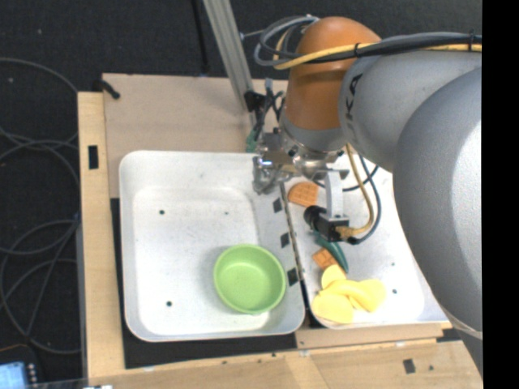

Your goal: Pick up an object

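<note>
My gripper [278, 171] hangs under the orange wrist band, over the wall between the two bins near their far end. Just right of it, in the right bin [403, 254], lies a small orange object [302, 193]. Nearer the front of that bin are a dark green piece [334, 252], a small orange-brown piece [323, 258] and a heap of yellow objects [349, 297]. A light green bowl [250, 278] sits upright in the left bin [162, 217], near its front right corner.
The big grey arm covers much of the right bin. A slanted metal rail [227, 39] rises behind the bins. Bare white floor fills the left and far parts of the left bin. Cables lie on the dark floor at left.
</note>
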Available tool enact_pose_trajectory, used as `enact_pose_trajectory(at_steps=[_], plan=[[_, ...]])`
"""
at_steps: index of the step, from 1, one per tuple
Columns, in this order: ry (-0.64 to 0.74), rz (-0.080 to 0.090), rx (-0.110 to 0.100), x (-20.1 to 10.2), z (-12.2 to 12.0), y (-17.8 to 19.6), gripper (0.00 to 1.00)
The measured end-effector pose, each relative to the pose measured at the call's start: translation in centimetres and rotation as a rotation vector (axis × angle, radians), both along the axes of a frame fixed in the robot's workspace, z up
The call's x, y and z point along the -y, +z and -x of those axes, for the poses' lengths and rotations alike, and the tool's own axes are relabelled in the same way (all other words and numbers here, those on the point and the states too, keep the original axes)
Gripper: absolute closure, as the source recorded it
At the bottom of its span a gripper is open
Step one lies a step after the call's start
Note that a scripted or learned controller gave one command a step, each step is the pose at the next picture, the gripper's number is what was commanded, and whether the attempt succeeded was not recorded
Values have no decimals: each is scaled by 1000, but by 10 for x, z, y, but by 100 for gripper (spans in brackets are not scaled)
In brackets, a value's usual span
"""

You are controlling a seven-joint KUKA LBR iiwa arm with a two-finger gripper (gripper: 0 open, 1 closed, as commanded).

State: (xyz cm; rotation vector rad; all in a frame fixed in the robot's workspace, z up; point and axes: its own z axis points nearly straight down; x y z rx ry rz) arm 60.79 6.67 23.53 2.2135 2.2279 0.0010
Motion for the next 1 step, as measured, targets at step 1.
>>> enact_pose_trajectory(at_steps=[1], plan=[[-3, 1, 0, 3, 0, 1, 0]])
